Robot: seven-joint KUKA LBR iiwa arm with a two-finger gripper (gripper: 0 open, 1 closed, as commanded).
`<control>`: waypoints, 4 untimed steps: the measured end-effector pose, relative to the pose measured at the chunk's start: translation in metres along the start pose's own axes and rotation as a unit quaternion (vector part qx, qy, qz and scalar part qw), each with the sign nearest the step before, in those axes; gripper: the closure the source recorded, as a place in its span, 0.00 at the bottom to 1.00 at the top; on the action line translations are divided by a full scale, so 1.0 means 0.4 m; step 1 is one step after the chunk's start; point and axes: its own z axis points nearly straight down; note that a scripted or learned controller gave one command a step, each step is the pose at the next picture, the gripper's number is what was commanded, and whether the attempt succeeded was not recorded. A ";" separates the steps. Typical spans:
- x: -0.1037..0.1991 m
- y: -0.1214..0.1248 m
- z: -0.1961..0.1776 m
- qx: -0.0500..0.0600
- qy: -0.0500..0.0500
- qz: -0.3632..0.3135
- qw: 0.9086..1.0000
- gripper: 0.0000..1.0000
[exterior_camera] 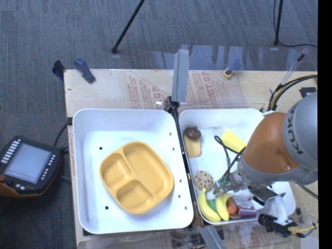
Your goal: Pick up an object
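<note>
The claw (239, 190), its state impossible to tell, is hovering over glossy curved bananas (213, 206) crowding the right bin's (218, 119) near rim.

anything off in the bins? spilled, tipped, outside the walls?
Nothing stands out. The yellow divided plate lies flat in the left bin, turned at a slant. The bananas, cookie and yellow block sit inside the right bin. The end effector is down among them.
</note>
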 end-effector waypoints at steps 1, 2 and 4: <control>-0.060 -0.012 0.015 -0.003 -0.002 0.069 0.998 1.00; -0.061 -0.013 0.015 -0.003 -0.002 0.070 0.998 0.00; -0.102 -0.003 0.017 -0.001 -0.001 0.150 0.989 0.00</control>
